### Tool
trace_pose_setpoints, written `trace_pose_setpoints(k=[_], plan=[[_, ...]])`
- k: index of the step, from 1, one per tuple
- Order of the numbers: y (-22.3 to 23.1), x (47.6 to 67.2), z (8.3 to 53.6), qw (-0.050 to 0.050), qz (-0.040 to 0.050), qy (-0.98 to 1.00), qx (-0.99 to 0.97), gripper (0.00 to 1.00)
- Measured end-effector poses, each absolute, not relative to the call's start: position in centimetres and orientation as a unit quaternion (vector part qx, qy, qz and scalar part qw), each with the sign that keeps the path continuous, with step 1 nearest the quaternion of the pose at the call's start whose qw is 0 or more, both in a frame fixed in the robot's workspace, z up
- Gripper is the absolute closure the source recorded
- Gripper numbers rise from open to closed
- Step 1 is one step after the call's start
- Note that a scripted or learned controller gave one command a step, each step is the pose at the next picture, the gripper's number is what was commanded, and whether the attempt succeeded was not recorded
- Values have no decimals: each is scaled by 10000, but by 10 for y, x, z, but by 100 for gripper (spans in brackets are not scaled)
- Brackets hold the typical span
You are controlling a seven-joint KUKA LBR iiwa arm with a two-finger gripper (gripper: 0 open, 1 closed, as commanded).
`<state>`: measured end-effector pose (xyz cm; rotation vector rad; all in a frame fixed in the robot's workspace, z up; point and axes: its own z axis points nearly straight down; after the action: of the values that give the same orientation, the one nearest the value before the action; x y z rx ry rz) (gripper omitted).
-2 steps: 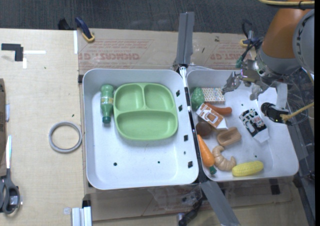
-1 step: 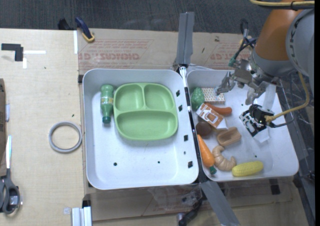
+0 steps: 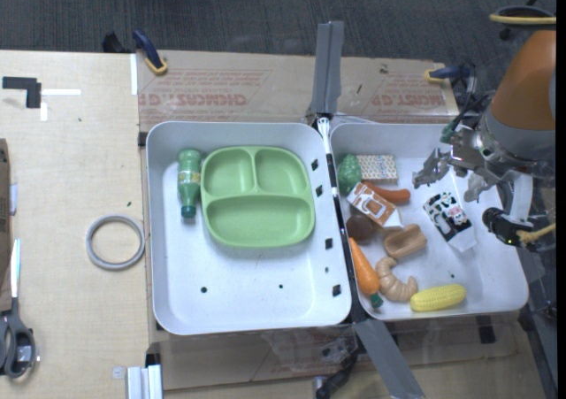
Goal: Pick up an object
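Nothing lifted yet: gripper (image 3: 453,178) hovering over right bin (image 3: 495,300) beside milk carton (image 3: 447,215); jaws' state impossible to tell.

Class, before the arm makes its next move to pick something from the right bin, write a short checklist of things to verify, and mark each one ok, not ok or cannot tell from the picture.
1. Gripper is over the right bin, where the loose items lie: ok.
2. A target lies close under it, the black-and-white carton: ok.
3. Carton has free space around it; nearest neighbour, the brown bread piece, lies apart to its left: ok.
4. Nothing is held between the fingers yet: cannot tell.
5. Corn cob and carrot lie away from the descent path: ok.
6. Left bin holds the green tray and green bottle, away from the arm: ok.
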<state>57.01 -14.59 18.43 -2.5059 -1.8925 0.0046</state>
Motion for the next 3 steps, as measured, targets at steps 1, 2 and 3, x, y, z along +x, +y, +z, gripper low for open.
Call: trace_pose_setpoints(k=[1,2,3], plan=[[-171,530,125,-16,-7,-7210,-6929,0],[-114,533,107,-183,-69,-7331,-6798,0],[-112,542,106,-146,-47,-7379,-6748,0]])
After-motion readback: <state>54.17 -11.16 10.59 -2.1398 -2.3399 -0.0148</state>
